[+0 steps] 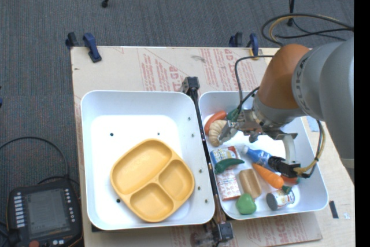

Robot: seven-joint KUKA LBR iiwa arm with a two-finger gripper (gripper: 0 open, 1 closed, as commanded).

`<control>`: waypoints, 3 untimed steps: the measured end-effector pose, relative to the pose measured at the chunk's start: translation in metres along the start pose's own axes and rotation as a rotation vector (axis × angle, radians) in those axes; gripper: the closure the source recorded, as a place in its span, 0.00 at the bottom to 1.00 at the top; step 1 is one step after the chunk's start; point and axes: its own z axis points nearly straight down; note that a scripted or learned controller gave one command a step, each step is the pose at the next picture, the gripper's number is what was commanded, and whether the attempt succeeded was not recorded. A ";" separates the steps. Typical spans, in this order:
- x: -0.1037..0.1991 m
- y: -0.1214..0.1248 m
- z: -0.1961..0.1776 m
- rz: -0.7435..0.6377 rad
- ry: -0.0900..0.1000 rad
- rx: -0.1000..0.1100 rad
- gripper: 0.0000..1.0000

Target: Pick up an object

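While gripper (231,127) hangs over right bin (315,196), fingers spread, holding nothing, croissant (216,135) sits just beside, near bin's left wall; toys crowd front; left bin (104,110) holds yellow tray (152,180).

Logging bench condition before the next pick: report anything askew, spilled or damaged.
Nothing looks spilled or broken. The yellow divided plate lies askew in the left bin; the toy foods sit jumbled in the right bin.

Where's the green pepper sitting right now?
In the camera view, the green pepper lies in the right bin, near its left wall, just below the small red-and-white packet and left of the blue bottle.
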 end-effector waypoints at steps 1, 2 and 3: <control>-0.013 0.040 0.008 -0.007 -0.002 -0.003 0.00; 0.003 0.048 0.008 -0.006 -0.004 -0.004 0.00; 0.003 0.046 0.000 -0.008 -0.001 0.005 1.00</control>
